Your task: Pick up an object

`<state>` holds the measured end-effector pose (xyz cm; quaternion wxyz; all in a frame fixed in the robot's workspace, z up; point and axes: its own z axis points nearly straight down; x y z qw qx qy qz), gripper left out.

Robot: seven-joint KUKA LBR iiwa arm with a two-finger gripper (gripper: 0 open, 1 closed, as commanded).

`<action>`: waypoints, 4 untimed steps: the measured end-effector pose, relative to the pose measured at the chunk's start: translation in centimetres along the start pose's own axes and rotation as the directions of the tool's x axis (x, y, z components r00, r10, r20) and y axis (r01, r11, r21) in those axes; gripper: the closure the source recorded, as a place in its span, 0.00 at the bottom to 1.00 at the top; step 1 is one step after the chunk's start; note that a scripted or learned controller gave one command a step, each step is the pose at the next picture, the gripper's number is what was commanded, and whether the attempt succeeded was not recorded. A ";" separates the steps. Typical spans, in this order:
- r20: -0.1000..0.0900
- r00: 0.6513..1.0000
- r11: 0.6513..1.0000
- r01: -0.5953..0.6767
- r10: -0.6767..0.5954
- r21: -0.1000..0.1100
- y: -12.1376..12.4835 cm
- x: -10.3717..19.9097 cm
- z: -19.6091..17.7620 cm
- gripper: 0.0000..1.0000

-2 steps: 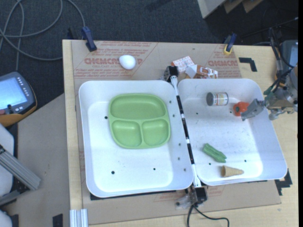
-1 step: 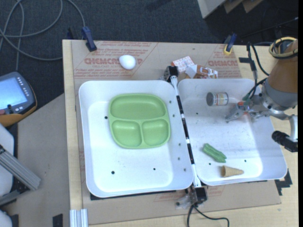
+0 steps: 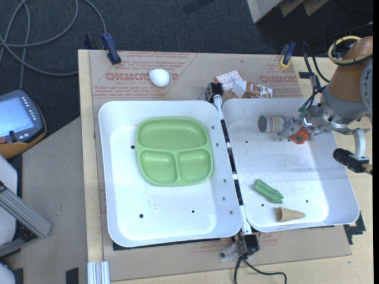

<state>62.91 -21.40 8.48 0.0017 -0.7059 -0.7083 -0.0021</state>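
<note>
In the right bin [image 3: 331, 176], my gripper [image 3: 292, 129] hangs low over the back part, reaching in from the right. A small grey can [image 3: 269, 123] lies on its side just left of it, close to the gripper's tip. A small red-orange object [image 3: 301, 136] sits right under the gripper, partly hidden by it. Nearer the front of the same bin lie a green pepper-like piece [image 3: 267, 190] and a tan cone [image 3: 289, 215]. Whether anything is gripped is hidden by the wrist.
The left bin [image 3: 118, 176] holds a green divided plate [image 3: 174, 149]. A white egg-shaped object [image 3: 159, 77] and some crumpled wrappers [image 3: 240, 86] lie on the bench behind the bins. The bins meet along a raised rim [image 3: 231, 164]. The arm's orange band [image 3: 350, 70] stands at the right.
</note>
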 end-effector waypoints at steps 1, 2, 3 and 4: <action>0.006 1.000 1.000 0.001 -0.001 -0.002 0.0 -0.2 -1.1 1.00; 0.005 1.000 1.000 -0.002 0.002 0.000 -1.0 3.4 -5.9 1.00; 0.006 1.000 1.000 -0.004 0.004 0.001 -8.0 2.2 -11.9 1.00; 0.004 1.000 1.000 -0.002 0.002 0.002 -5.0 10.1 -9.7 1.00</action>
